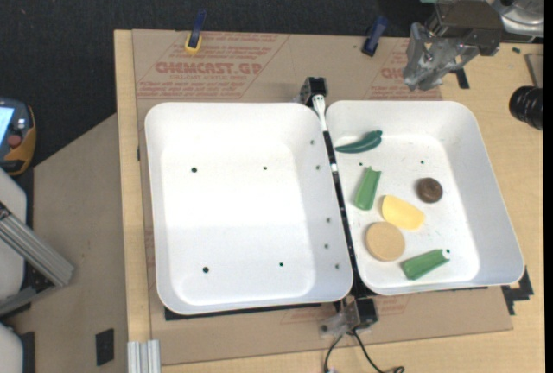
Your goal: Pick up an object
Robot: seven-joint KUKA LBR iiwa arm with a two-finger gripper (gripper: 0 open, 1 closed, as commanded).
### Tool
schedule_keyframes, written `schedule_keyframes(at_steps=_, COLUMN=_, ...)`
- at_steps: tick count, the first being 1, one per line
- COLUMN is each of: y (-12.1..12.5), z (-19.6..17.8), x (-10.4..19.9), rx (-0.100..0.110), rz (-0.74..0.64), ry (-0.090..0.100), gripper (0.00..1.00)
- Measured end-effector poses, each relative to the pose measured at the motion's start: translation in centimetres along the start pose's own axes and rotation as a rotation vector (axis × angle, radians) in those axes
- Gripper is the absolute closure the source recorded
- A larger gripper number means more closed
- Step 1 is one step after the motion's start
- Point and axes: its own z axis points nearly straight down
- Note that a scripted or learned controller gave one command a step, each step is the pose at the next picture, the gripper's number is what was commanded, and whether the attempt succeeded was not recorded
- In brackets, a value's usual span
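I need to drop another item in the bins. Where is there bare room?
The left bin is bare across its floor. The right bin is crowded through its middle and near side; free strips lie along its far and right walls.

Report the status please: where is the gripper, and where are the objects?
Gripper above the right bin's far rim, nothing seen in it. Six objects in the right bin, untouched. Nothing between gripper and objects.

table [216, 60]: brown board top with red lettering | on it: two white bins side by side, left bin [173, 216], right bin [484, 181] | yellow clip [195, 38] and blue clip [374, 34] at far edge
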Motion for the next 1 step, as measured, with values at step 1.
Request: schedule_keyframes(at_steps=1, y=-1.70, z=-0.05, x=-2.42, rx=0.005, rz=-0.002, ry=0.001, gripper=1.00)
